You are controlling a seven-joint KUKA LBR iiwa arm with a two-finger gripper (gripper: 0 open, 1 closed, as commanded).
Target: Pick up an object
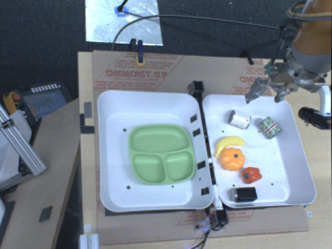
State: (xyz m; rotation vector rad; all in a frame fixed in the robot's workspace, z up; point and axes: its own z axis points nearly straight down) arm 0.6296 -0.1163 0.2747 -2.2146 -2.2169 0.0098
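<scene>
Hanging over the far edge of the right bin (306, 191), the gripper (270, 93) has its two fingers spread apart, and nothing sits between them. The toys lie in that bin, on the near side of the gripper. Closest are a small white cup (239, 119) tipped on its side and a green patterned can (270, 127), both near the bin's far edge. The cup lies a bit to the left of the fingers and the can almost straight toward the near side, so a short drop and a small move forward would likely reach either one. The can lies slanted, its long side running from far-left to near-right. Farther toward the near edge sit a yellow banana (228, 143) touching an orange pumpkin (232, 159), then a red pepper (251, 175) and a black block (245, 194). The cup and can have bare white floor around them. The left bin (114, 108) holds a green tray (161, 153).
</scene>
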